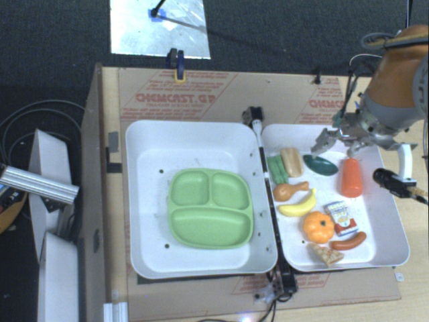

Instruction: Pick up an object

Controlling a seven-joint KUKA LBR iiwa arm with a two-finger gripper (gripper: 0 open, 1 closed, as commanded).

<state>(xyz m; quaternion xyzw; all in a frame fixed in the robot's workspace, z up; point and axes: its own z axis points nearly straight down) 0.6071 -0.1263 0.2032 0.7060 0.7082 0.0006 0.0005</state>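
The right bin [395, 247] holds several toy foods: a dark green leaf-shaped piece [320, 164], an orange-red carrot [351, 177], a tan bun [291, 161], a green cucumber [277, 169], a chicken drumstick [290, 191], a banana [297, 205], an orange [318, 227], a small carton [340, 217], a sausage [348, 241] and a pizza slice [325, 253]. My gripper [338, 144] hangs over the bin's far edge, just above the green piece and the carrot. It is open, with nothing between its fingers.
A green divided plate [210, 208] lies in the left bin [144, 180]. A black divider with clamps [265, 180] separates the two bins. The arm's orange band [402, 59] rises at the right.
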